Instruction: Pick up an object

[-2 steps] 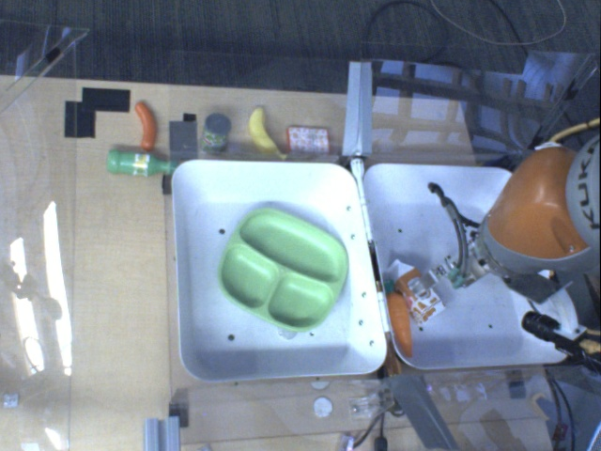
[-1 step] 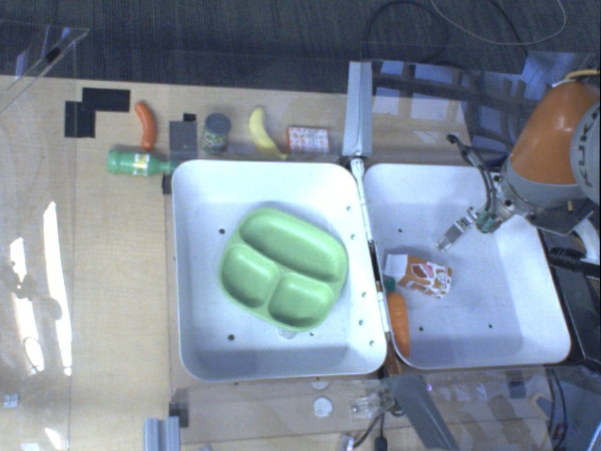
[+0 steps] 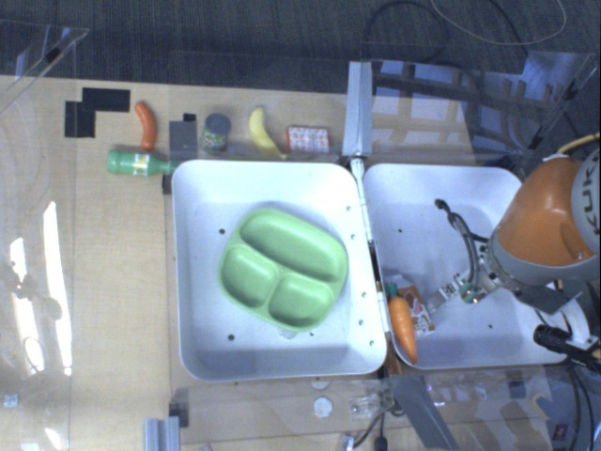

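Down in the right bin (image 3: 488,195), near its lower-left corner, the gripper (image 3: 449,294) sits low over the floor, reaching in from the right under the orange wrist band (image 3: 545,219). Cannot tell its state, the tip is small and blurred against the white. Likely target is the carrot (image 3: 403,329), lying along the left wall at the front corner, with a small red-and-white item (image 3: 420,311) touching or just beside it; too small to identify. Gripper tip is just beside that clutter, not clearly on anything, and nothing is visibly held. Risks as I judge them: carrot is pressed into the corner, so one side of the grasp may hit the wall or the divider (image 3: 368,242) and skid; its tapered, rounded body could squirt out on closing; the small item could get pinched instead or wedge the grasp. Left bin (image 3: 202,346) holds a green divided tray (image 3: 284,266), well apart, no interference. Bench top behind carries a banana (image 3: 262,132), green bottle (image 3: 136,163), sausage (image 3: 145,125), can (image 3: 217,132), all irrelevant.
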You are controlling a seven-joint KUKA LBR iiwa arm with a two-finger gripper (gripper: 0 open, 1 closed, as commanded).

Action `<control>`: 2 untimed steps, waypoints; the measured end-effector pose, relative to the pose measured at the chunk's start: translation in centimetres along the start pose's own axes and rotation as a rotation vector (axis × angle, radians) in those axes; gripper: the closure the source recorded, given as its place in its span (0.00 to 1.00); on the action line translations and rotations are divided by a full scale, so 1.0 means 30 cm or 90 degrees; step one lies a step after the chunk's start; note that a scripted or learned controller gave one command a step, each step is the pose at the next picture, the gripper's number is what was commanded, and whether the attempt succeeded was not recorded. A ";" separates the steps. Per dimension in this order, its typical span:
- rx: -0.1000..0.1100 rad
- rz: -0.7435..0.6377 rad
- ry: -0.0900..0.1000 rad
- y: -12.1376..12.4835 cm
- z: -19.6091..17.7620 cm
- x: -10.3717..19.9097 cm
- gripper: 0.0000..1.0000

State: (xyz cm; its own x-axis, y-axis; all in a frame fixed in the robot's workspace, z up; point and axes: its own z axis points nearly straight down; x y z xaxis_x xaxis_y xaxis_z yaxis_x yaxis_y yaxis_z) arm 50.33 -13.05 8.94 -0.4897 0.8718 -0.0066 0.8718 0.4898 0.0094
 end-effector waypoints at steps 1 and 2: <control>-0.001 0.084 0.000 0.287 0.006 -0.077 0.00; 0.000 0.152 0.000 -0.008 -0.001 0.074 0.00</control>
State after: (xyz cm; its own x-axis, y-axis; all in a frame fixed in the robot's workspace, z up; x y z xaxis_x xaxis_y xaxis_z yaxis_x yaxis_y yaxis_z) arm 49.03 -11.25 8.96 -0.2690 0.9631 -0.0045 0.9631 0.2690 0.0112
